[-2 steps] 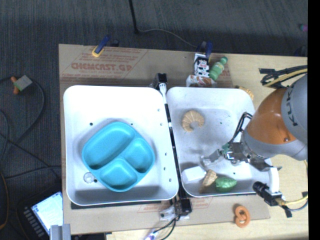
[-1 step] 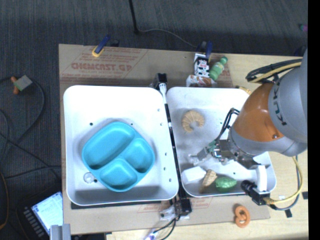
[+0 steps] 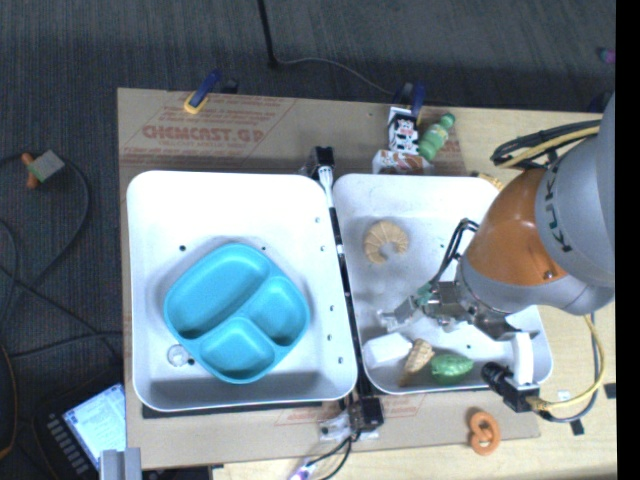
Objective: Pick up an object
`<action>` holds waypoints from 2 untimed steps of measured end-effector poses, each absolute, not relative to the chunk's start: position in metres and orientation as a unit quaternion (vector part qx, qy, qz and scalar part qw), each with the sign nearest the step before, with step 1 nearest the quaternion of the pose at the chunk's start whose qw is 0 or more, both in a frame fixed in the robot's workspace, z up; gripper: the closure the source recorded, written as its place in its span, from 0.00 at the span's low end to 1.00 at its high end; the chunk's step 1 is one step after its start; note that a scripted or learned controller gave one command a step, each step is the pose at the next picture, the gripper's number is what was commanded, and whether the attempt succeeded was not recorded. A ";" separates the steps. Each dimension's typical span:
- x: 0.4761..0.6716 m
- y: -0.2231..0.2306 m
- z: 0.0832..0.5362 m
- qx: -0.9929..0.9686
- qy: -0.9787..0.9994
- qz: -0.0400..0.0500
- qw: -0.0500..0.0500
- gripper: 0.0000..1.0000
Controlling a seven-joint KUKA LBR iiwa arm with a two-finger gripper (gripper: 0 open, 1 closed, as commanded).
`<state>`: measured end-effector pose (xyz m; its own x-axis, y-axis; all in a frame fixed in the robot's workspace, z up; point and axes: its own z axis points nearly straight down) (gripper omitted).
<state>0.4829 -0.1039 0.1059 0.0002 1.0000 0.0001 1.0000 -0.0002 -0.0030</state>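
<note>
Whether the pincer [image 3: 425, 308] in the right bin [image 3: 350, 268] grips anything, I cannot tell.

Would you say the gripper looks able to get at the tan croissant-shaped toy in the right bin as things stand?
Probably yes. The croissant-shaped toy lies alone on open bin floor in the right bin, with nothing on or against it, and the gripper is over the same bin nearby.

Arm [image 3: 560, 228] cut off at right edge

A bulky grey arm [image 3: 592, 218] was seen, ringed by a glossy orange band [image 3: 512, 236] above the wrist. Dark lettering was printed on the grey shell, and black cables were looped beside it
</note>
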 end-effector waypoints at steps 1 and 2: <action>0.483 -0.120 0.100 -0.707 -0.707 0.001 0.001 0.00; 0.484 -0.094 0.115 -0.707 -0.707 0.000 0.001 0.00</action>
